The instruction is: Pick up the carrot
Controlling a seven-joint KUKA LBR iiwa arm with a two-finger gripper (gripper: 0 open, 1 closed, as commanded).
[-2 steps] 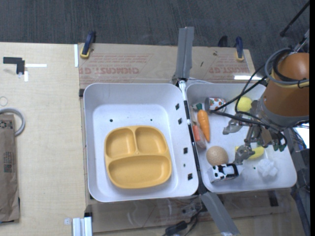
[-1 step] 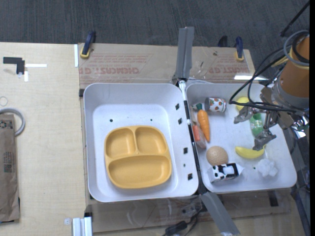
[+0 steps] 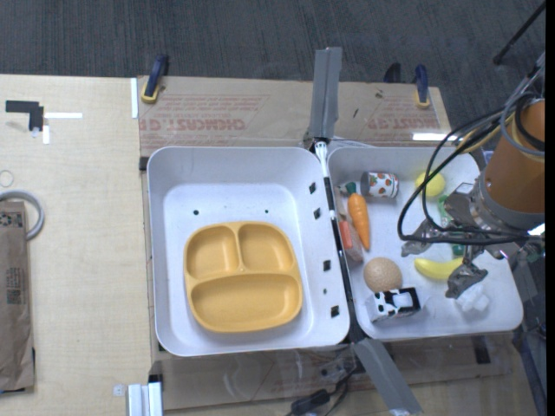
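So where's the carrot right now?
In the camera view the carrot lies in the right bin, near its left wall, below a small can and above a brown potato.

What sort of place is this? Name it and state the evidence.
Likely a robotics lab bench set up for pick-and-place trials. Two white bins sit clamped side by side, toy food such as a carrot and a banana lies in the right one, and a cabled robot arm reaches in.

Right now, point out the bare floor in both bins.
Left bin: a bare strip runs behind the yellow divided plate and down its left side. Right bin: crowded. The carrot, can, brown ball and cow-print toy fill its left half; the bananas lie under the claw.
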